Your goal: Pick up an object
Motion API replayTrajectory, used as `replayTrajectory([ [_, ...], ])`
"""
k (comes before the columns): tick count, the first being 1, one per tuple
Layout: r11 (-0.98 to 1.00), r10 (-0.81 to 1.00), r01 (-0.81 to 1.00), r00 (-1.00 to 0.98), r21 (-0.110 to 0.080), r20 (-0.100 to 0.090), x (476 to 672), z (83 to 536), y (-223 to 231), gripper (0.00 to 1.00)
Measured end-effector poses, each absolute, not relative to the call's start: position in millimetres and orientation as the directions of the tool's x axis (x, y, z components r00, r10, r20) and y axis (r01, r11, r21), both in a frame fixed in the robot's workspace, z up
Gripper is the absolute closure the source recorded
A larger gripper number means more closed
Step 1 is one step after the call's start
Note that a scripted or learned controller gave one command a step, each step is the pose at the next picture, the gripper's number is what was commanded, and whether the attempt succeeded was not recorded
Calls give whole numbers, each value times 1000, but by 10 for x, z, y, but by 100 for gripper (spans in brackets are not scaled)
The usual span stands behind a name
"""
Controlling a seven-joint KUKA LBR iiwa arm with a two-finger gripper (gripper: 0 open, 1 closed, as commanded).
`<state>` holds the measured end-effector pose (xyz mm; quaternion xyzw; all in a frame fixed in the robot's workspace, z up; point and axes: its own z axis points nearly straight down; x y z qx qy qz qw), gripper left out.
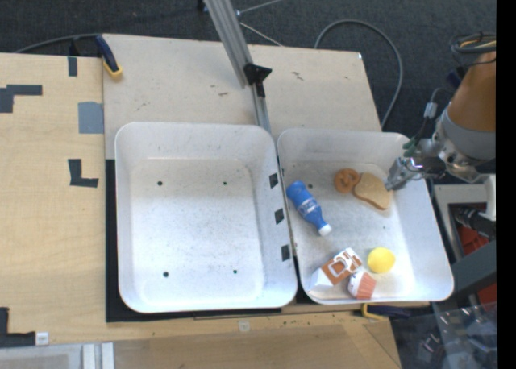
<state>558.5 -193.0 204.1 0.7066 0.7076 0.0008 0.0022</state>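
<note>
You are looking at the gripper (399, 174) hanging at the right bin's (419, 222) upper right, its tip sitting just at the right edge of the tan bread slice (372, 190); whether the fingers are spread or closed cannot be told from this slant, and nothing is showing between them. The slice is lying flat on the bin floor, touching or nearly touching a small brown pretzel-shaped piece (347, 180) on its left. Further left, a blue bottle (307, 206) with a white cap is lying on its side, cap pointing toward the bin's lower right. Near the front wall, a yellow ball (381, 260) is resting just beside an orange-and-white carton (340, 267) and a small orange-and-white cup (362, 284) lying tipped over. The grey arm (472, 130) with its orange band is reaching in from the right. The left bin (197, 214) is sitting alongside, sharing the middle edge.
</note>
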Motion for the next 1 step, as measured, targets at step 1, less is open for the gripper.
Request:
replayTrajectory([
  [1,2,1000,1000,-2,4,-2,5598,2467,-1915,100],
])
